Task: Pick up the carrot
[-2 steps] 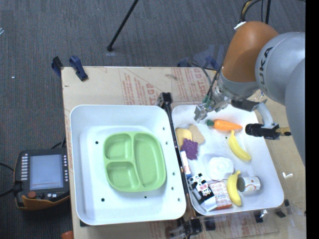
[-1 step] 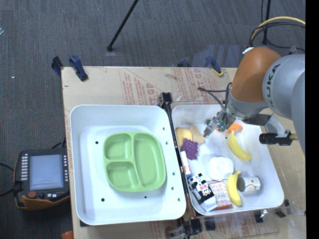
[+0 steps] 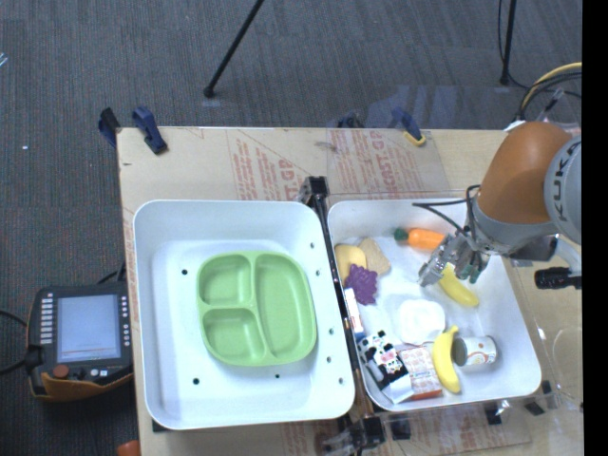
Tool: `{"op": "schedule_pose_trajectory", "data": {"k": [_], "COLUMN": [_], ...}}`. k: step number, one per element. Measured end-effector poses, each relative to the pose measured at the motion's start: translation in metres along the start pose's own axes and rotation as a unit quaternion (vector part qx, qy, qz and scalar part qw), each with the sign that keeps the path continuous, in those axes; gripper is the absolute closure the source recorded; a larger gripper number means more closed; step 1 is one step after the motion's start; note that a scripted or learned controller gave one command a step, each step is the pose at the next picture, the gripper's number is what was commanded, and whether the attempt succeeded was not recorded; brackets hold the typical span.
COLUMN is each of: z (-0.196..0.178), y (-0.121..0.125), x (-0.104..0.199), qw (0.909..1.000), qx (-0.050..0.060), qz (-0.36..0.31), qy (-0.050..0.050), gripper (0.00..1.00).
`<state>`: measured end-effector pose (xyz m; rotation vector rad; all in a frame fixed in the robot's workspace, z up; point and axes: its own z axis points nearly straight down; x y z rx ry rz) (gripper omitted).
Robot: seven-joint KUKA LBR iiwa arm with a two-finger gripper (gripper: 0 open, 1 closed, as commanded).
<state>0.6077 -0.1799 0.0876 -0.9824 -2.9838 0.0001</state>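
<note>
carrot (image 3: pixel 424 238): orange body with a green tip at its left end, lay on the floor of the right-hand white bin (image 3: pixel 518 326), in that bin's upper middle part, right of frame centre. it rested flat, not lifted, with nothing closed around it.

gripper (image 3: pixel 450 272): hung just below and to the right of the carrot, low over the bin, near it but not on it. whether the gripper was open or closed could not be told at this size; nothing was seen held in it.

arm (image 3: pixel 522 183): grey with orange band, entered from the right edge of the frame, wrist over the bin's upper right.

neighbours in the same bin: a small yellow banana (image 3: pixel 459 290) just under the gripper; a second banana (image 3: pixel 446 359) lower down; a purple item (image 3: pixel 361 282) and a pale yellow item (image 3: pixel 350 256) at the bin's left side; a white round lid or dish (image 3: pixel 420 319) in the middle; a cup on its side (image 3: pixel 475 351) and small cartons (image 3: pixel 404 369) toward the lower edge.

left-hand white bin (image 3: pixel 161 302): held a green divided plate (image 3: pixel 256 309).

progress, as judged: pick not yet made. remaining: bring the gripper over the carrot, close on it, raise it clear. the banana close by looked a likely mistaken target.
</note>
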Motion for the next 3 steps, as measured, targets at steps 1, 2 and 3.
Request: {"op": "schedule_pose_trajectory", "data": {"k": [1, 2, 3], "z": [-0.011, 0.000, 0.000], "y": [0.002, 0.018, 0.012], "x": [-0.001, 0.000, 0.036], "qw": [1.0000, 0.9954, 0.9665], "qx": [-0.002, -0.001, -0.002], "qz": [0.001, -0.096, -0.257], "qy": [-0.001, -0.001, -0.001], "gripper": [1.00, 1.00, 1.00]}}
